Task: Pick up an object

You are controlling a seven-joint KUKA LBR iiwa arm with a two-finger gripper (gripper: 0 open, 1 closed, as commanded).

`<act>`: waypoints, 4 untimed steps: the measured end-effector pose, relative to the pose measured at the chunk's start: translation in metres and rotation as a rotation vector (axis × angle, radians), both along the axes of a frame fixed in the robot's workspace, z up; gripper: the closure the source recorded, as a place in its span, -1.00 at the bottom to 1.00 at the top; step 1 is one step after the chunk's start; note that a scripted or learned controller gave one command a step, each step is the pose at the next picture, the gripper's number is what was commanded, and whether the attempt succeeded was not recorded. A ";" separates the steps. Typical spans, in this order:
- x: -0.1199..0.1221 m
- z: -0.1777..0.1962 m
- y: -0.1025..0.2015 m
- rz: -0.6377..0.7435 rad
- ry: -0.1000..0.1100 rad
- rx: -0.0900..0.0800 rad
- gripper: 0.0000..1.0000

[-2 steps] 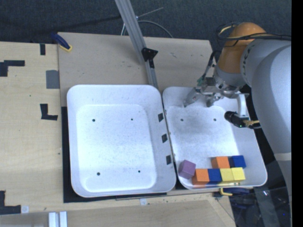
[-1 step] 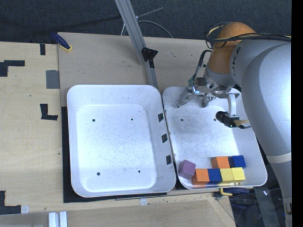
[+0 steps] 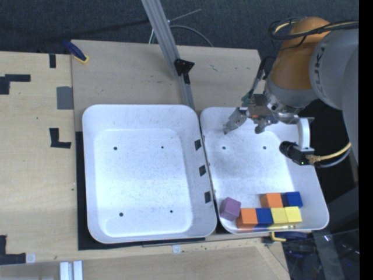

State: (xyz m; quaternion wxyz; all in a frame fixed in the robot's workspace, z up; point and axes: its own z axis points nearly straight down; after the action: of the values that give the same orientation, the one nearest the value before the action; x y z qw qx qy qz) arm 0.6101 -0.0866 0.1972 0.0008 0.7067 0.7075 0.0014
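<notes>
Approach step, nothing grasped: 2-fingered grey hand (image 3: 247, 122) spread open above the right white plastic bin's (image 3: 245, 162) far end. Small coloured blocks (image 3: 271, 210) clustered at near edge, well apart. Next: travel there, descend.

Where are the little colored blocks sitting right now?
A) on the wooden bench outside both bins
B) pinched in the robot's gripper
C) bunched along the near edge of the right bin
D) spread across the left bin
C: the colored blocks lie clustered along the near edge of the right bin, while the gripper hovers over that bin's far end, apart from them.
</notes>
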 end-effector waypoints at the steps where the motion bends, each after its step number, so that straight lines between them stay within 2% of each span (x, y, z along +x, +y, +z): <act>1: -0.013 -0.006 0.020 0.001 0.006 0.000 -1.00; 2: -0.026 -0.006 0.043 0.002 0.006 -0.001 -1.00; 3: -0.067 -0.006 0.057 -0.001 0.008 -0.001 -1.00; 4: 0.015 -0.110 -0.021 -0.004 0.009 -0.003 -1.00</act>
State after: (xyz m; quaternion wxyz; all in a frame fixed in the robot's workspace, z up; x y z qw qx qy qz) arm 0.6247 -0.1076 0.0871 -0.0011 0.7080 0.7062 -0.0028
